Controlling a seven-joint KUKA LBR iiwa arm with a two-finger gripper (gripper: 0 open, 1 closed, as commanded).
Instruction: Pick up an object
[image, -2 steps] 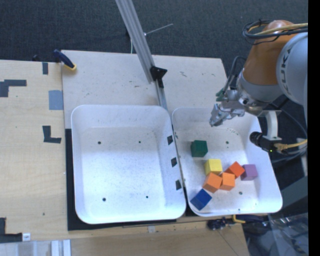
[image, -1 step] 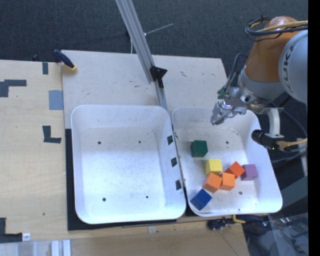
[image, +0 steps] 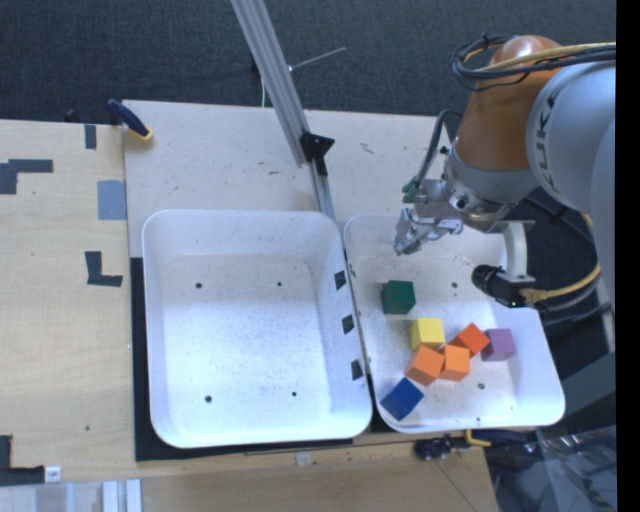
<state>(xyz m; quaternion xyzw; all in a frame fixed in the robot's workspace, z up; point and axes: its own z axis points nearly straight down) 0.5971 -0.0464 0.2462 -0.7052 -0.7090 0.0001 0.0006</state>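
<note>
Several small blocks lie in the right bin (image: 520, 405): a green cube (image: 398, 296), a yellow cube (image: 428, 332), two orange cubes (image: 427, 364) (image: 457, 362), a red-orange block (image: 472, 339), a purple block (image: 499, 344) and a blue cube (image: 402, 398). My gripper (image: 411, 240) hangs over the far part of the right bin, up and slightly right of the green cube. Nothing shows between its tips, which stand close together.
The left bin (image: 160, 300) sits beside the right one, sharing a dividing rim (image: 347, 300). A slanted metal rail (image: 285, 90) runs down to the bins' far edge. A blue and yellow tool (image: 130, 120) lies on the bench at far left.
</note>
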